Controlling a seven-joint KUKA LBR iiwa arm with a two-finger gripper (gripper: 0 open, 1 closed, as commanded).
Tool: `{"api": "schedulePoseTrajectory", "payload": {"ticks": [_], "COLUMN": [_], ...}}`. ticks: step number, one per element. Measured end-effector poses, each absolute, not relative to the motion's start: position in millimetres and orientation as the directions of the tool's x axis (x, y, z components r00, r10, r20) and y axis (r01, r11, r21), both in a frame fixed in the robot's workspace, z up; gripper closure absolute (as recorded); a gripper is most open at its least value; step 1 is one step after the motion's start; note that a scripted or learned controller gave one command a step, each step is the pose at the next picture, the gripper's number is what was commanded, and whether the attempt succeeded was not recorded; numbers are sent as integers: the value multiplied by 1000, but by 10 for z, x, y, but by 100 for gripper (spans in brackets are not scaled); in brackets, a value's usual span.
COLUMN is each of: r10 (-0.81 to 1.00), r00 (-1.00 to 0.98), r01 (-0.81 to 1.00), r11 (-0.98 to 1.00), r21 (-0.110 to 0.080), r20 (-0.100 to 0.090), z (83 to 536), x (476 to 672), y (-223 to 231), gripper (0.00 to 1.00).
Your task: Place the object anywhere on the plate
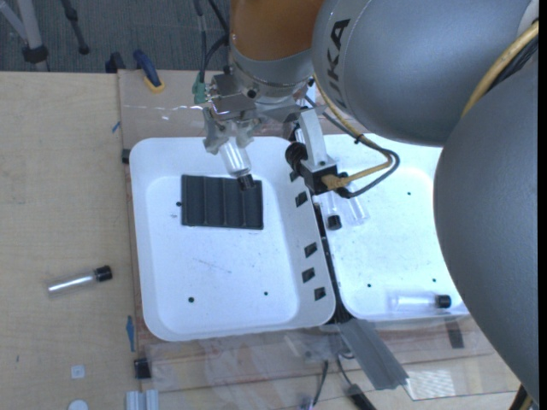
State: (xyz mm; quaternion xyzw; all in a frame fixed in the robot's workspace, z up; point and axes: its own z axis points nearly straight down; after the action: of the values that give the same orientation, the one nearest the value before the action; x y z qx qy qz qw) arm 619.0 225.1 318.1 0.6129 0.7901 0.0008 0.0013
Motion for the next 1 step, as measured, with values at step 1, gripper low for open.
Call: {"api": "schedulePoseTrajectory", "payload": {"ticks": [1], "r10": [964], "r00": [-265], "r01": [964], "r11": [265], "r21": [-3], "r20": [0], "z": [2843], "x": [5778], "y": [2157], "gripper": [100]}}
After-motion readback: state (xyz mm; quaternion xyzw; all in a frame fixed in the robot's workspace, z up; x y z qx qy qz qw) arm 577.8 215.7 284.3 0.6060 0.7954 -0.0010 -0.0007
